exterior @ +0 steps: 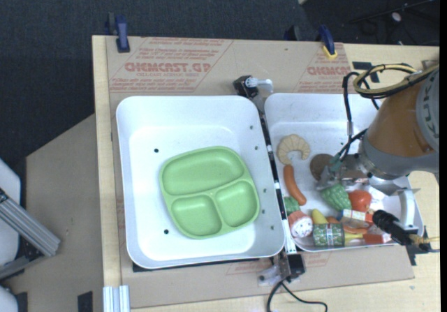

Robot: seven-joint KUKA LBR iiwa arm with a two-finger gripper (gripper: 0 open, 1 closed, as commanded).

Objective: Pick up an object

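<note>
One fixed overhead camera, slanted down on both bins [133, 164]

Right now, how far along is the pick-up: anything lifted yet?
Nothing looks lifted. The arm has reached into the right bin, and its gripper is low over the toy food pile, beside the green item and the brown disc. The croissant and sausage lie untouched. Grasping and lifting remain. The green tray sits in the left bin.
</note>
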